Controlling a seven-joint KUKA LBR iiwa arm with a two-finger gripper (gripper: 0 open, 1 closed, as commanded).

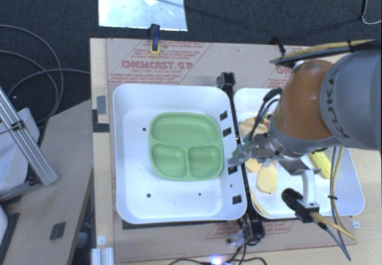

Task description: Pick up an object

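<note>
The counter carries a brown sheet printed "CHEMCAST GP" in red, well beyond the arm. The left bin holds a green divided plate, off to the jaws' left. The right bin sits under the arm, which hides the jaws; I cannot tell their state. Yellow pieces lie beneath the wrist, a corn cob beside them.

1. Lighting: bright, even, from overhead; my view is well exposed.
2. Glare: the left bin and right bin read near-white.
3. Shadows: soft, faint.
4. Focus: slightly soft overall; the dark floor is dim.
</note>
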